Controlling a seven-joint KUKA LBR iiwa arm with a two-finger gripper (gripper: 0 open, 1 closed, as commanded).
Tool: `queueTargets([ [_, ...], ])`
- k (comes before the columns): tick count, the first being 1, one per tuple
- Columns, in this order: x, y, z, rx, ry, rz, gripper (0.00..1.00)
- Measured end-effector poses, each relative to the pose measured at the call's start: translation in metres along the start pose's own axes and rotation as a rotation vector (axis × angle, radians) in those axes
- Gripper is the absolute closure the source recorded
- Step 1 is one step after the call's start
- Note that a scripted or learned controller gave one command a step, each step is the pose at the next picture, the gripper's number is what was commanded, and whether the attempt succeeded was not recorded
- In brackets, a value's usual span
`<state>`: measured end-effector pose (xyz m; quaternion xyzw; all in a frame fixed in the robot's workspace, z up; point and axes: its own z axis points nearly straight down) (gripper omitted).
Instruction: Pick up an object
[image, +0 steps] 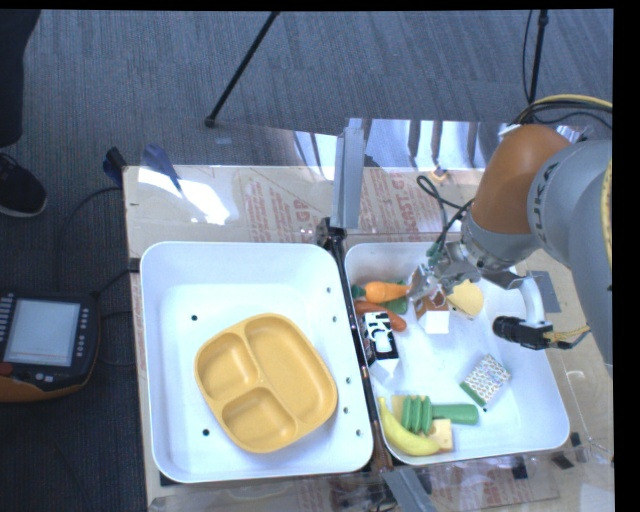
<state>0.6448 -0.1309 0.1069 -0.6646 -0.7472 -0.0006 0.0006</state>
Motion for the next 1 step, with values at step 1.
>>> queueTargets([
  [1, 0.083, 0.0122, -0.129, -0.013, -0.002, -0.029, 1.0],
])
